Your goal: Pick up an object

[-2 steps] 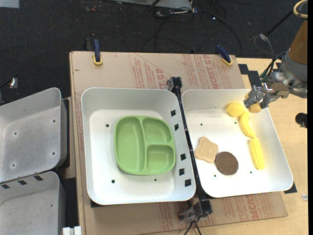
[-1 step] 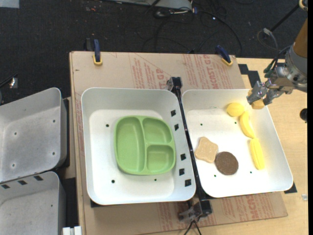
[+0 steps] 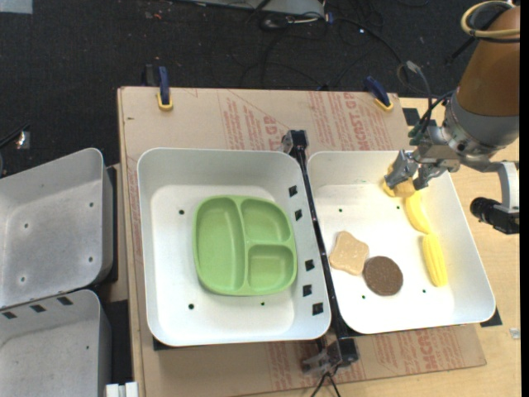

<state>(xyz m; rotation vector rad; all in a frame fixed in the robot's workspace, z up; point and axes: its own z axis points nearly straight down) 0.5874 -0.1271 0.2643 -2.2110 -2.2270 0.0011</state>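
The gripper (image 3: pixel 407 174) is seen low over the upper end of the banana (image 3: pixel 416 209) in the right bin (image 3: pixel 355 172), at the frame's upper right; whether anything is gripped cannot be told, so the pick is judged not yet done, with lifting left. In that bin a corn cob (image 3: pixel 434 259), a toast slice (image 3: pixel 349 252) and a brown cookie (image 3: pixel 383 275) are also found, while a green divided plate (image 3: pixel 245 245) is held by the left bin (image 3: pixel 165 172).

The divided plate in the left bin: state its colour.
Light green; the divided plate shows clearly in the camera view, lying in the left white bin.
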